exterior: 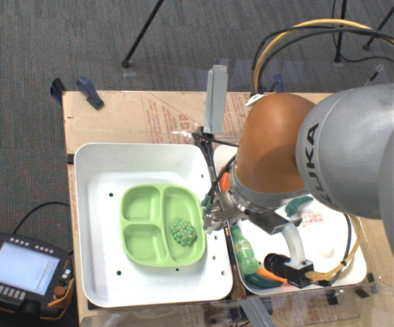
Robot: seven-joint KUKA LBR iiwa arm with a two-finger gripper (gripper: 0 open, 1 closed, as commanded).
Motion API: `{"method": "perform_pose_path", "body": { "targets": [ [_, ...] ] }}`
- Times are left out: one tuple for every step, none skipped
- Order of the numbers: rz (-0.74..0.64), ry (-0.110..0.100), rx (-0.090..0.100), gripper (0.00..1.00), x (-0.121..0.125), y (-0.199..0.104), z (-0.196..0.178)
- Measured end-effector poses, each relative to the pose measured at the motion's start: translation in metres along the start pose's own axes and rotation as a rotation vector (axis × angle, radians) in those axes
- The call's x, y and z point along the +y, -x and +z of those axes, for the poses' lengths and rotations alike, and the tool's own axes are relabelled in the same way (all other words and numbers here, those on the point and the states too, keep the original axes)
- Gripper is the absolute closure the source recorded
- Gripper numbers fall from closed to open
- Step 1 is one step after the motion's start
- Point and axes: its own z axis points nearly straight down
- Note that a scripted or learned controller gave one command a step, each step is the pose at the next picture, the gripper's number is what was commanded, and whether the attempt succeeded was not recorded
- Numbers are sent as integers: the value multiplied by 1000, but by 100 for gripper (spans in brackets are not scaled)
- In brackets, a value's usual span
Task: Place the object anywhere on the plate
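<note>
A green knobbly ball (183,231) already lay in the green 3-compartment plate (142,206), leaving little undone, while the gripper (214,218) hovered beside it, its state impossible to tell.

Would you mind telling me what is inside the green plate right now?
A green bumpy ball sits in the plate's long right compartment. The two left compartments look bare. The end effector covers a bit of the right rim.
</note>
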Motion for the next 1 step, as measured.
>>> {"method": "perform_pose_path", "body": {
  "targets": [
    [-82, 10, -1, 100, -2, 47, -38]
  ]
}}
